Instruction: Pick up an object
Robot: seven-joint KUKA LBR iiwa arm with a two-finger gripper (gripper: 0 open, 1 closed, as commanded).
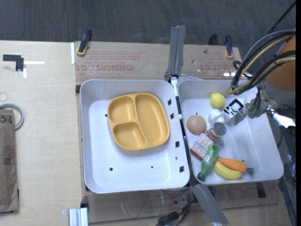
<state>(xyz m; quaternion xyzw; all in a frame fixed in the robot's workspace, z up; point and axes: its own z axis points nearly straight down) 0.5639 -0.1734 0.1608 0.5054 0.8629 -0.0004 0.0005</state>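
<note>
The right bin (263, 145) holds several small items. A yellow lemon (217, 100) lies at the back. A brown round ball (196, 124) sits left of a small can (217, 131) with a grey lid. Toward the front lie a red-and-white packet (201, 146), a green bottle (208, 162), an orange carrot (232, 164) and a yellow banana (227, 172). My gripper (230, 114) reaches in from the right and hangs low between the lemon and the can, just above and to the right of the can.
The left bin (94, 164) holds a yellow divided plate (138, 121). A grey divider (180, 121) separates the two bins. Black and yellow cables (256, 60) loop above the arm at the right. A brown paper bag (7, 159) lies on the bench at far left.
</note>
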